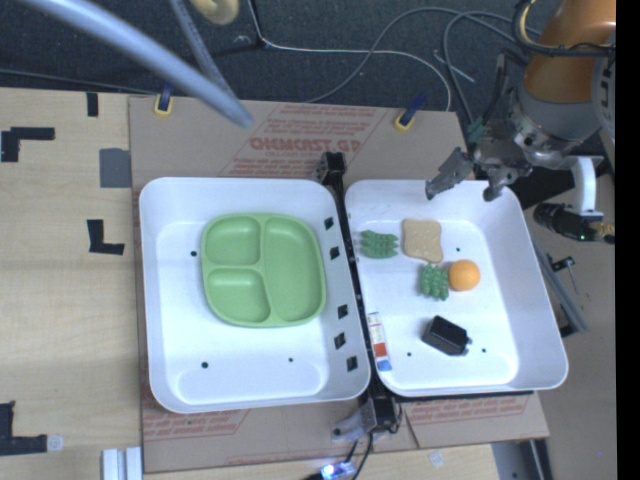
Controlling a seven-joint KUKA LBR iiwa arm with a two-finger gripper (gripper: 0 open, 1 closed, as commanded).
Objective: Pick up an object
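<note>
The right bin [520, 258] holds a tan bread slice [422, 238], an orange ball [463, 275], two green leafy pieces [378, 244] [433, 283], a black block [446, 336] and a small striped tube [377, 340] by its left wall. My gripper [468, 181] hangs over the bin's far right corner, above and right of the bread slice. Its two dark fingers [443, 180] stand spread apart with nothing between them.
The left bin [160, 298] carries a green divided plate [265, 269]. A black clip divider [344, 268] runs between the bins. Cables [420, 28] lie on the dark surface behind. The arm's orange band [585, 13] sits at top right.
</note>
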